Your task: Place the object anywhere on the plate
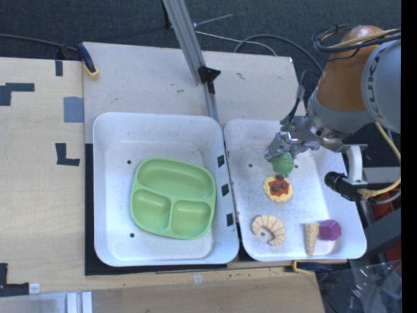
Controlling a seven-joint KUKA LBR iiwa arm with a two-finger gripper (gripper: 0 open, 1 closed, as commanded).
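Observation:
A green three-compartment plate (173, 197) lies in the left bin (104, 175). My gripper (283, 154) hangs over the upper middle of the right bin (244, 135), its fingers shut on a small green toy (283, 164) that sticks out below the tips. Just beneath the toy lies a round yellow pizza toy with red topping (278, 188). The gripper is well to the right of the plate, across the wall between the bins.
A croissant toy (270, 229) lies at the front of the right bin. An ice-cream cone (311, 237) and a purple piece (330, 229) sit at its front right corner. A slanted metal pole (189, 34) crosses the bench behind the bins.

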